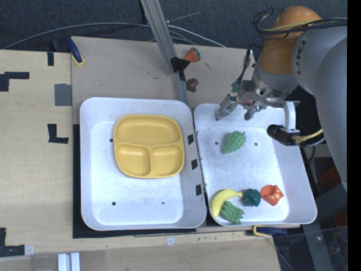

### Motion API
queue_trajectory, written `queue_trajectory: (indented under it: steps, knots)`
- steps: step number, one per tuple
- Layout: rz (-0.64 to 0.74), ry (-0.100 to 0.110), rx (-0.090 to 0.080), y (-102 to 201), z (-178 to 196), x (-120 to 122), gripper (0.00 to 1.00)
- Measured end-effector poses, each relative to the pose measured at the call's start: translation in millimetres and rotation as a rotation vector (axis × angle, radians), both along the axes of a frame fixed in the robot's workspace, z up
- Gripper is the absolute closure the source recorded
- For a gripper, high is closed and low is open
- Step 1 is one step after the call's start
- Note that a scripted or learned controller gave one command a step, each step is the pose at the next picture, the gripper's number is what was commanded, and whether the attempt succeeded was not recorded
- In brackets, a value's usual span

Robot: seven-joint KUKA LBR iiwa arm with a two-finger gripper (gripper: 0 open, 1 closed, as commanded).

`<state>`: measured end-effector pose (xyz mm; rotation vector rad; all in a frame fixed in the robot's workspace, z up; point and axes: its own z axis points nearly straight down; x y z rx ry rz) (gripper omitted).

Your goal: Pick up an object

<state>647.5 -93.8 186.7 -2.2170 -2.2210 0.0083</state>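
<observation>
The tool (236,110) hangs wide open with nothing in it over the right bin's (293,174) far edge. The grapes (233,141) lie just below it toward the camera (long axis slanted).

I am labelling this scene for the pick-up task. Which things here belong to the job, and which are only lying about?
Belong to the job:
gripper, open
green grapes toy, nearest to it
banana
green leafy toy
dark green toy
orange-red toy
right bin

Lying about:
yellow divided plate
left bin
blue clamp
</observation>
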Motion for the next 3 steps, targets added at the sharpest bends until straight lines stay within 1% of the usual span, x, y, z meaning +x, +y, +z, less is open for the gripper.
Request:
queue_trajectory:
  steps: [1,2,3]
  knots:
    - [0.0,0.0,0.0,-3.9,-46.1,-5.8,0.0]
    - [0.0,-0.002,0.0,-3.2,-100.0,-6.9,0.0]
    - [0.002,-0.004,0.001,-2.3,-87.0,-6.0,1.0]
